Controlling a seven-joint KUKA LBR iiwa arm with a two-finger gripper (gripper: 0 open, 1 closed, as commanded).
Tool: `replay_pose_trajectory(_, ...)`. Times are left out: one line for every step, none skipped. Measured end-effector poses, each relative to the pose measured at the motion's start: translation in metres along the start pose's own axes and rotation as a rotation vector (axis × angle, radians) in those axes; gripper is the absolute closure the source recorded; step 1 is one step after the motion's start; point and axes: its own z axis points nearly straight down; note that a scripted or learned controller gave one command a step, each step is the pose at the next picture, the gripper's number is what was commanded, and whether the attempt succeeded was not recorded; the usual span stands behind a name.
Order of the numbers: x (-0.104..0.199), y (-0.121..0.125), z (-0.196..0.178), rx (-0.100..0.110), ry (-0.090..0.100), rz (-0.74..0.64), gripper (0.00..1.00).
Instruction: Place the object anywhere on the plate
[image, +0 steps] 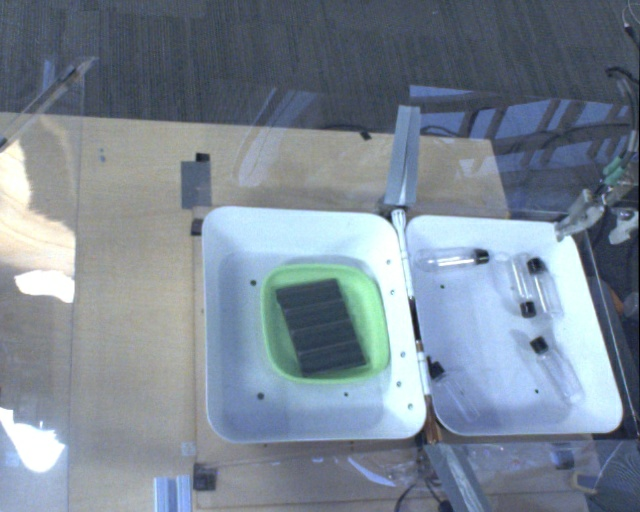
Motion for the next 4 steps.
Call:
replay_pose_trajectory(0.0, -0.061, -0.082, -0.002, -0.001, -0.089, 0.0)
replay_pose_trajectory(-0.005, -0.084, -0.121, -0.003, -0.002, -0.02, 0.0)
replay_pose_trajectory(-0.001, -0.086, -0.04, 0.005, 0.001, -0.021, 0.0)
replay_pose_trajectory(-0.003, -0.085, -0.085, 0.001, 0.0, -0.168, 0.0)
